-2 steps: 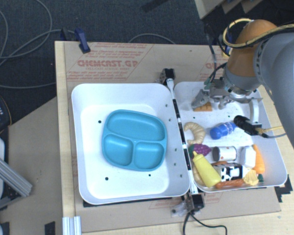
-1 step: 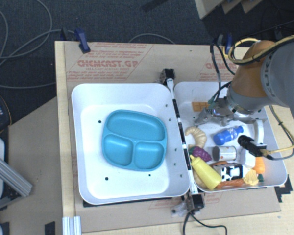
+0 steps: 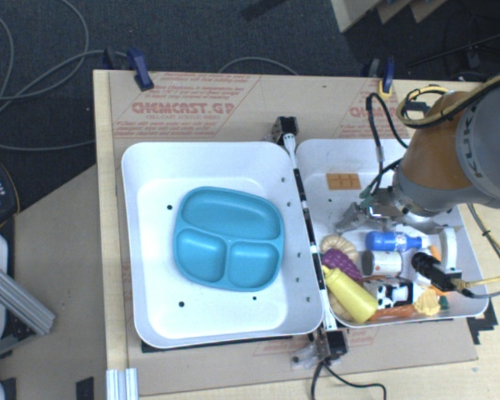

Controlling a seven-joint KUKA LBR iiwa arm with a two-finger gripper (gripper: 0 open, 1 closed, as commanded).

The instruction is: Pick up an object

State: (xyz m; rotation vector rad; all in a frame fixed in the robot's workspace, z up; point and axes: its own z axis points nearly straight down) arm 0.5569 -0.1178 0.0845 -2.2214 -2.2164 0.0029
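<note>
- Camera view: gripper (image 3: 356, 216) over right bin (image 3: 350, 158); can't tell its state.
- Candidate blue-capped bottle (image 3: 391, 242) just right of it, yellow bottle (image 3: 349, 293) below.
- Centre over one item, clear of neighbours, before descending.

Grey arm (image 3: 487, 152) with an orange band, black and yellow cables, perhaps metallic fingers (image 3: 354, 215).

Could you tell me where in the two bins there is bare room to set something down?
The left bin has bare floor all around the blue tray, widest near its front edge. The right bin is bare only at its far corner, around the orange tile. Its front half is crowded: yellow bottle, blue bottle.
</note>
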